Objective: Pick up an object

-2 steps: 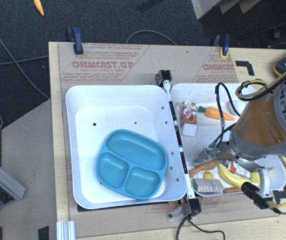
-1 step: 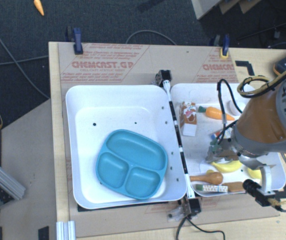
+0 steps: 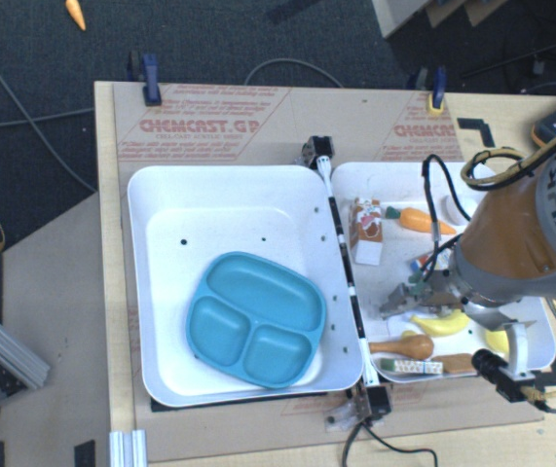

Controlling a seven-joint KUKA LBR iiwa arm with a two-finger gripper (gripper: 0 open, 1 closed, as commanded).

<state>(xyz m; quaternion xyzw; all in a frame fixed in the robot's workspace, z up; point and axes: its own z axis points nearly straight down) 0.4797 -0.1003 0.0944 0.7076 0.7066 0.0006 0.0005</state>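
The grey arm [image 3: 511,246], with its orange band, is reaching in over the right-hand white bin [image 3: 375,178] from the counter's right edge, and its bulk is covering much of that bin's right half. The gripper [image 3: 416,295] is hanging low over the middle of this bin, pointing toward the divider between the two bins. Its dark tips are lying close above the bin floor, but whether they are spread or closed, and whether anything is caught between them, cannot be told from this slant.

Several small things are sitting in the right bin. A yellow banana [image 3: 443,325] is lying just below the gripper, toward the bin's near side, partly tucked under the wrist. An orange carrot [image 3: 415,219] is resting near the bin's far wall, close to a small brown-and-white packet [image 3: 367,229] that is lying beside the divider. Along the near wall a wooden spoon-like piece [image 3: 406,345] is lying flat, with a grey oblong dish [image 3: 419,366] just in front of it at the bin's near edge.

The left-hand white bin [image 3: 161,202] is holding a blue divided plate [image 3: 254,317] with three compartments, sitting toward that bin's near right part.

The counter [image 3: 112,290] is showing printed brown sheeting along its far edge, with two blue clamps [image 3: 149,76] gripping that edge. Another small orange carrot [image 3: 75,12] is lying on the dark floor beyond the counter's far left corner.
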